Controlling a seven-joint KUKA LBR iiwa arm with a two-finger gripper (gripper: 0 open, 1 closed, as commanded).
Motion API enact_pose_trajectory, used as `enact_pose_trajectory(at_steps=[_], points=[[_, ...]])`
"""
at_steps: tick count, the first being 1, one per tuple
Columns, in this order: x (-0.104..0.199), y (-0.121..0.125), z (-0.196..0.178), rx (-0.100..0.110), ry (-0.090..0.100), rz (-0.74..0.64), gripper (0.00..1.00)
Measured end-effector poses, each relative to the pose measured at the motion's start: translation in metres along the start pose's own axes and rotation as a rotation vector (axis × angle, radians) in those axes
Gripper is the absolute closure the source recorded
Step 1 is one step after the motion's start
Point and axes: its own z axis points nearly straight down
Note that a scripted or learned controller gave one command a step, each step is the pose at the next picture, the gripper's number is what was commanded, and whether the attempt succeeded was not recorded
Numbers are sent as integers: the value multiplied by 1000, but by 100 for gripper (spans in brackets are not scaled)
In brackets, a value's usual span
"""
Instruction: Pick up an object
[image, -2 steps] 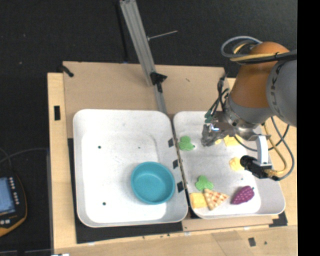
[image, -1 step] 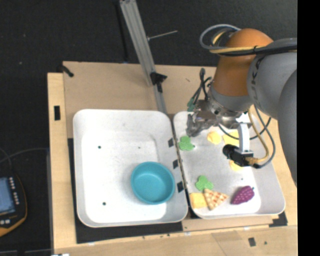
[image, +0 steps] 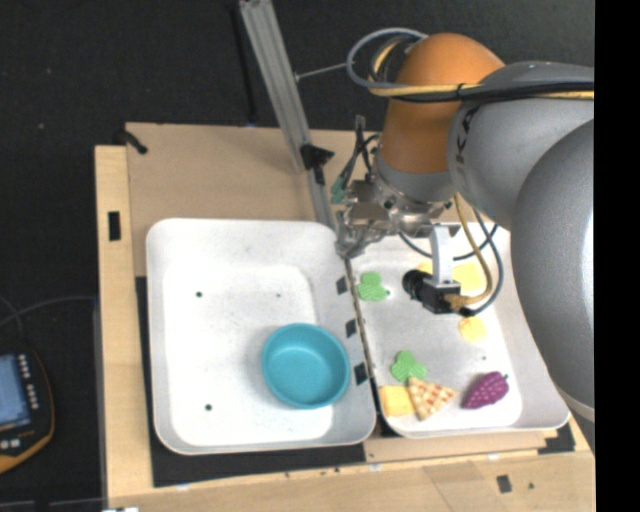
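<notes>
In the camera view, the claw (image: 352, 240) hangs over the right bin's (image: 520, 395) upper left corner, its spread impossible to tell. Nothing looks lifted: the green toy (image: 373, 288), pizza slice (image: 431, 397) and grapes (image: 485, 389) lie there; the teal bowl (image: 304, 364) sits in the left bin (image: 200, 260).

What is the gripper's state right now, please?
Gripper: cannot be told; it hangs over the divide between the two bins, near the green piece, with nothing seen held.

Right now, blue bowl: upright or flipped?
Upright. The blue bowl sits in the left bin with its opening facing up; rim and hollow interior are visible, nothing inside.
</notes>
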Motion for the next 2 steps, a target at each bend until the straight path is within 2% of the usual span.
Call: enact_pose_trajectory(at_steps=[1, 2], points=[[52, 24, 13, 1, -2, 2, 100], [48, 24, 12, 3, -4, 4, 0]])
